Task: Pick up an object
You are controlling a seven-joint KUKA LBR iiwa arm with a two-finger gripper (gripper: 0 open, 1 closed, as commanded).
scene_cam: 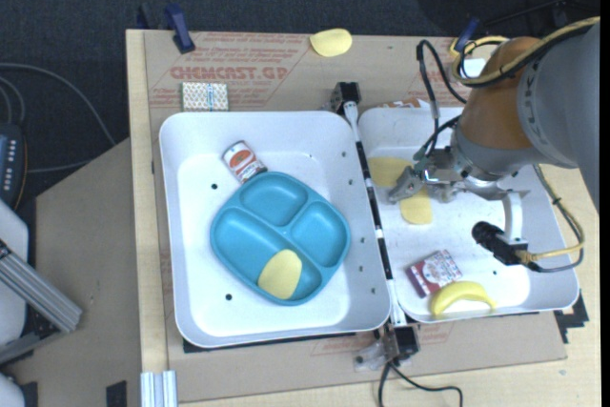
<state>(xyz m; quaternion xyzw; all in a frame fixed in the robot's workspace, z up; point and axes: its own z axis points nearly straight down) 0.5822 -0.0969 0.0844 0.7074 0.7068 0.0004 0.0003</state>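
The gripper point(412, 189) hangs just above a small yellow piece point(416, 210) in the right bin point(548, 295); how its jaws stand I cannot tell. The piece looks light and soft: pinch across its middle.

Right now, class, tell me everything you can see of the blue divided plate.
The blue divided plate looks like glossy plastic, rounded, with three compartments. It lies flat, turned at an angle, on the floor of the left white bin. A pale yellow object rests in its nearest compartment. A small red-and-white can lies by its far edge.
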